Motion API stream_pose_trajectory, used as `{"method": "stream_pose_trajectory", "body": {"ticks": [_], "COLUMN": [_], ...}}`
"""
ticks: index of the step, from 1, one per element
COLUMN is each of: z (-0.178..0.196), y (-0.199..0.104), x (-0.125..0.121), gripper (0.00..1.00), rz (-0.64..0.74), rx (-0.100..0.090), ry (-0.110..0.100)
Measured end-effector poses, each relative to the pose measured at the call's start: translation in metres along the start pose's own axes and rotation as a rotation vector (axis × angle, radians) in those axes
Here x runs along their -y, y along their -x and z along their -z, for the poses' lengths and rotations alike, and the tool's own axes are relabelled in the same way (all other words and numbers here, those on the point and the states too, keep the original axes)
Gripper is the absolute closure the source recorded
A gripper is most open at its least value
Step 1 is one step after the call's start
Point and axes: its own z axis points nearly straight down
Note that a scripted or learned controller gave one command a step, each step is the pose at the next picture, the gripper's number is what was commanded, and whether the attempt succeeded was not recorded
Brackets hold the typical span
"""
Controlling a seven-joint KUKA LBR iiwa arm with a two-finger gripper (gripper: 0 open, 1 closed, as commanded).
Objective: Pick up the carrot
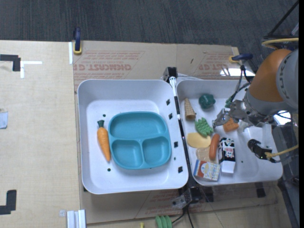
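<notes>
The carrot (pixel 103 142), orange with a green top, lies in the left bin (pixel 90 175) against the left side of the blue divided plate (pixel 140 139). Its green end points to the far side. My gripper (pixel 226 119) is low over the middle of the right bin (pixel 251 172), far to the right of the carrot. A small orange object (pixel 232 125) sits directly at the gripper's tip, and I cannot make out whether it is gripped.
The right bin holds an ice cream cone (pixel 190 109), a dark green item (pixel 206 100), a leafy green piece (pixel 204 127), a yellow piece (pixel 198 139), a sausage (pixel 213 147), a milk carton (pixel 228 155) and a small box (pixel 207 170).
</notes>
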Motion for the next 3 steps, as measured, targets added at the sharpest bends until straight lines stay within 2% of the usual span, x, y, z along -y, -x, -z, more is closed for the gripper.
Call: {"method": "stream_pose_trajectory", "body": {"ticks": [1, 2, 3], "z": [0.0, 0.0, 0.001], "y": [0.035, -0.039, 0.0], "x": [-0.059, -0.004, -0.05], "gripper": [0.0, 0.0, 0.0], "rz": [-0.176, 0.102, 0.059], "rx": [-0.017, 0.0, 0.002], "ry": [-0.009, 0.001, 0.004]}}
